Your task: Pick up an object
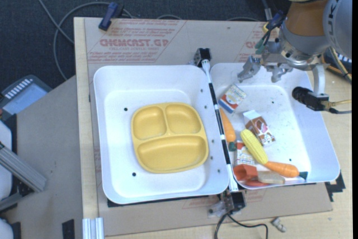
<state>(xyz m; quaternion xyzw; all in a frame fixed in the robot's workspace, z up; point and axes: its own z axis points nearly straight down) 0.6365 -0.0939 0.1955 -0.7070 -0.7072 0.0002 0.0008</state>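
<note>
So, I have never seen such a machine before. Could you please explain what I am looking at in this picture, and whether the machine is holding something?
One camera looks down at a slant on a bench. The grey and orange thing at the upper right is a robot arm. At its end is a claw with two fingers, open and holding nothing. It hangs over the far part of the right bin. The left bin holds a yellow tray with three compartments. In the right bin lie toy foods: a corn cob, a carrot near the front, another carrot along the left wall, and some small packets. The arm's job is to pick one object up.
</note>
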